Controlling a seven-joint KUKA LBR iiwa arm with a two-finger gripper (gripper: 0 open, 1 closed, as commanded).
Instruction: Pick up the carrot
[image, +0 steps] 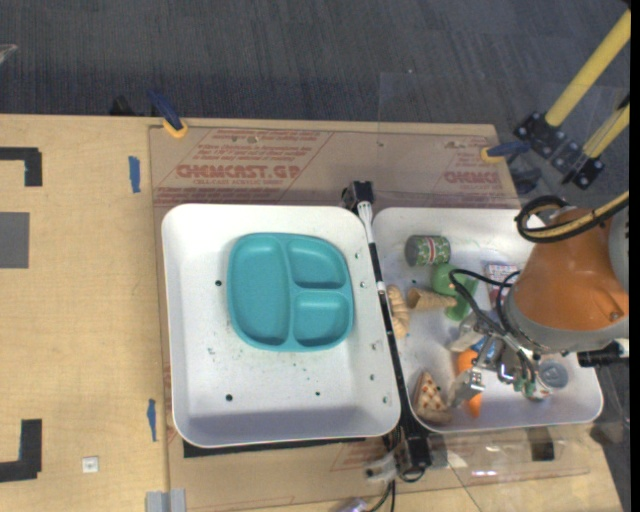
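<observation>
Carrot (470, 378): low in the right bin (580, 408), orange showing right at the fingertips.
Gripper (478, 372): down on it; open or closed, I cannot tell.
Progress: reach made, lift remaining.
Green can (428, 250): farther back.

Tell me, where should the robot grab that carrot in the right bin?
Probably across its narrow orange body, coming straight down from above. The carrot lies flat on the right bin floor, partly hidden beneath the gripper, with a waffle-patterned toy close on its left.

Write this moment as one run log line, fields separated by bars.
arm over right bin | gripper low beside carrot | grasp unconfirmed | teal plate in left bin
</observation>
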